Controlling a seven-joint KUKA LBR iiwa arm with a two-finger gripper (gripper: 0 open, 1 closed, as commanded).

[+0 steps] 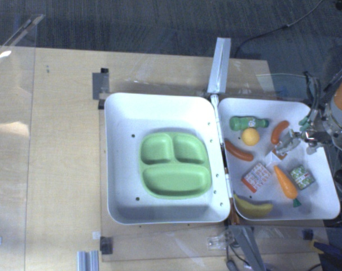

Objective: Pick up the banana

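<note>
You will find no print you can read here: the small red and white packet (257,176) in the right bin (329,208) carries a pattern or lettering too blurred to make out, and the green and white box (301,176) near the carrot (285,183) is the same, a printed face with nothing legible. The green bottle (248,122) at the far side of that bin shows a pale band that may be a label, but you cannot read it. The banana (253,206) lies flat in the near left corner of the right bin, close against the wall that meets the left bin (117,151); it is a short curved piece, yellow with a greenish cast along its upper edge and a darker tip at its left end. It lies apart from the packet just beyond it and from the carrot to its right. The gripper (285,144) sits over the middle of the right bin, well away from the banana, beside a red sausage-shaped piece (279,131) and above the carrot; whether its grip is spread or closed you cannot tell at this sharpness, and nothing is seen caught in it. A yellow ball (250,136) and a second red sausage (239,150) lie left of it. The left bin holds a green divided tray (175,164).
</note>
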